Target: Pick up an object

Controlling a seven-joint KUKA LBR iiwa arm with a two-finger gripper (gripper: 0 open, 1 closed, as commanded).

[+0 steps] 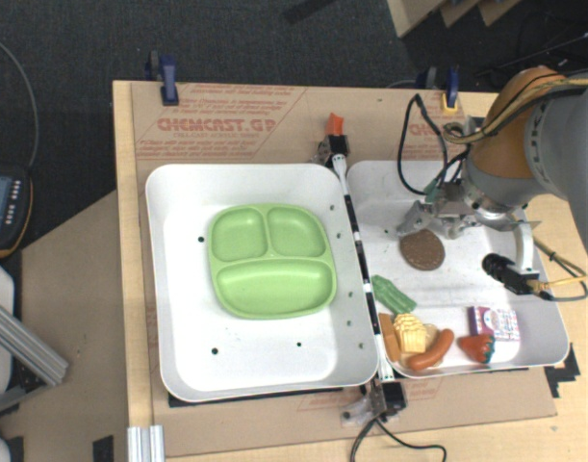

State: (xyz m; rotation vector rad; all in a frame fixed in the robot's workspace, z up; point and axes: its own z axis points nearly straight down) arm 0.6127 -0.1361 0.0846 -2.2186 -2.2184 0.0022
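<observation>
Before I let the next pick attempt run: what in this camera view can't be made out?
- Gripper: the wrist covers it from above, so finger state and any contact with the brown disc are unreadable.
- Arm: cut off by the right edge.
- Small carton: print too small to read.
- Toy food cluster at the right bin's front: pieces overlap, so individual shapes are unclear.

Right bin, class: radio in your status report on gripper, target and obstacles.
Gripper low in right bin, over brown disc; nothing seen held. Toy food clustered at near edge: corn, sausage, carton. Green tray in left bin, apart.
</observation>
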